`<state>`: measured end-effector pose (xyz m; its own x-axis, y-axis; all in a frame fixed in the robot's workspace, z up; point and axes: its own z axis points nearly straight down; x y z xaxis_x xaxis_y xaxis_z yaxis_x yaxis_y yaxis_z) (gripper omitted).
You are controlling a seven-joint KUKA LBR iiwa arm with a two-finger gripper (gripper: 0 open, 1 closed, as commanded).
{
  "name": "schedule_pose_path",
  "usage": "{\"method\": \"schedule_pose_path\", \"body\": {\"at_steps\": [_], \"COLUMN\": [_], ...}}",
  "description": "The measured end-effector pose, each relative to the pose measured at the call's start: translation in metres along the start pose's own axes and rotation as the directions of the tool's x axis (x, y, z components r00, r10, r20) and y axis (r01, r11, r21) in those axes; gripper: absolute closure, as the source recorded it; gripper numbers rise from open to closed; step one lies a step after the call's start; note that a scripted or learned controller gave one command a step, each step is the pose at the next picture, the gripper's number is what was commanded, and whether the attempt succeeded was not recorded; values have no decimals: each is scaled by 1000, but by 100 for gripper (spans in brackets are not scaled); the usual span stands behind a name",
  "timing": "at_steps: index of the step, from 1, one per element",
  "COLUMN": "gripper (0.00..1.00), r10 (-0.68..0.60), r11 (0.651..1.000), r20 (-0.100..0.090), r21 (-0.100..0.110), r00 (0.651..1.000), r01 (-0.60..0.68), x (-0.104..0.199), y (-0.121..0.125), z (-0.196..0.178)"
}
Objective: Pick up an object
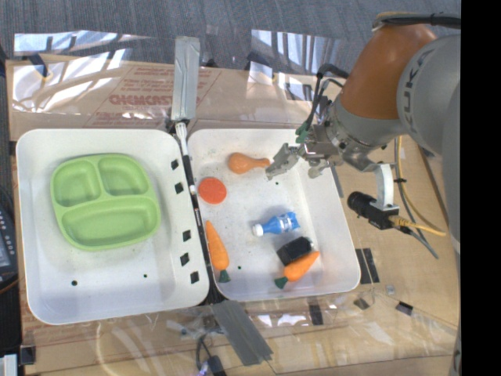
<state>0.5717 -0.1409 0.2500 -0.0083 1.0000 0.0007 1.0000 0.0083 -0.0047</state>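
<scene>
The arm (407, 77) reaches in from the right and hangs over the upper right part of the right bin (329, 284), and as far as this view shows the pick has not happened: every object lies on a bin floor and nothing is lifted. The left bin (31, 233) carries a green tray (104, 200) with three compartments, lying flat and well apart from the arm. In the right bin the things are scattered. An orange drumstick (246, 163) lies near the top, just left of the gripper (296, 161); a red disc (212, 190) sits near the divider between the bins; one carrot (217, 247) lies along the left wall lower down; a small bottle (276, 225) with a blue body and white cap lies on its side near the middle; below it a black block (294, 250) touches or nearly touches a second carrot (299, 266). The gripper is above the bin's upper right area, with one grey finger (278, 164) pointing toward the drumstick's thin end. Whether it touches that end is not clear from this slant; it looks just beside it, not around it. I cannot tell how far apart the fingers stand, since the wrist hides part of them, and nothing shows between them. By my judgement the task is at the approach step, with the drumstick the likeliest target, and closing, gripping and lifting all left to do.
</scene>
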Motion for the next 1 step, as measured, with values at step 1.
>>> {"method": "schedule_pose_path", "body": {"at_steps": [1], "gripper": [0], "r10": [95], "r11": [995], "r20": [-1], "r21": [1], "r00": [995], "r01": [-95], "x": [-27], "y": [-76], "z": [82]}}
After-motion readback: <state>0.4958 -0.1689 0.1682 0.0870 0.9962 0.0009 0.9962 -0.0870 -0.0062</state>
